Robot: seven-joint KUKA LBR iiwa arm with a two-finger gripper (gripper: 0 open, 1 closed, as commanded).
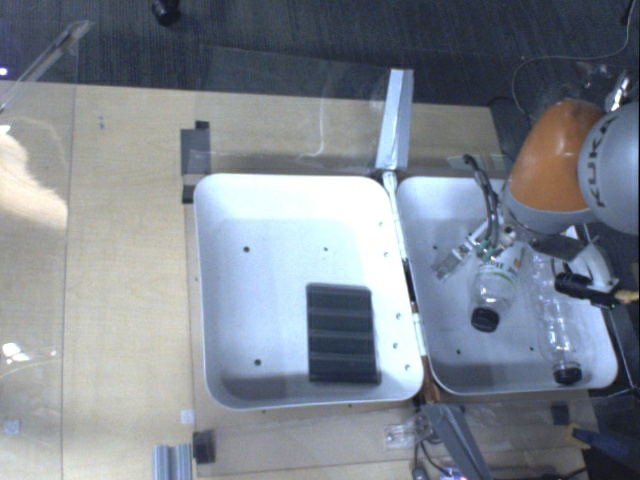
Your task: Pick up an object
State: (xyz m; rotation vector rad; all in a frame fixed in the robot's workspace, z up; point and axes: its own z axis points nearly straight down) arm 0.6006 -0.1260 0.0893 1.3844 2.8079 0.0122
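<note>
You've got the desk (pixel 120 298) w/ two white bins side by side. Left bin (pixel 230 218) holds a black ribbed block (pixel 341 333), flat near its front — well apart from the arm. Right bin (pixel 440 358) holds two clear bottles w/ dark caps: one (pixel 492 288) just under the pincer (pixel 487 246), the likely target; the other (pixel 558 338) by the right wall. Pincer state: can't tell — wrist and cables hide it.
</note>
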